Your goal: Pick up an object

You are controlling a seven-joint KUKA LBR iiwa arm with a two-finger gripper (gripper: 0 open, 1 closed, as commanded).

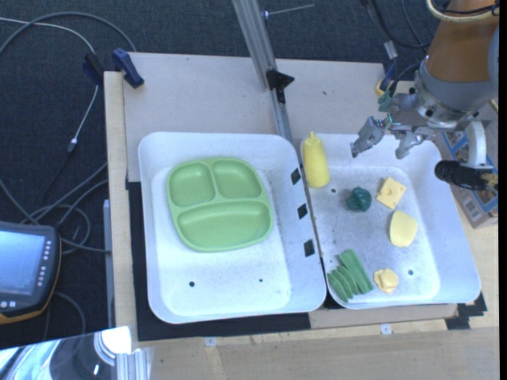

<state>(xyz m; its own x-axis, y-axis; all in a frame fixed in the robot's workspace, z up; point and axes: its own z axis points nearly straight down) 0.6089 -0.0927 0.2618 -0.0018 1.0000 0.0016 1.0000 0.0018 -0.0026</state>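
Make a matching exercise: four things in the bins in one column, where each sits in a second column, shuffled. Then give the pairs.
Things:
1. green divided plate
2. yellow bottle
3. dark green lump
4. green ridged piece

Places:
A. near front edge of the right bin, beside the divider
B. back left corner of the right bin
C. middle of the left bin
D. middle of the right bin, left of a yellow wedge

Pairs: 1-C, 2-B, 3-D, 4-A

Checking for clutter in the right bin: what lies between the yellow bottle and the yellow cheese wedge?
In the camera view, a dark green lump lies between the yellow bottle and the cheese wedge, slightly lower.
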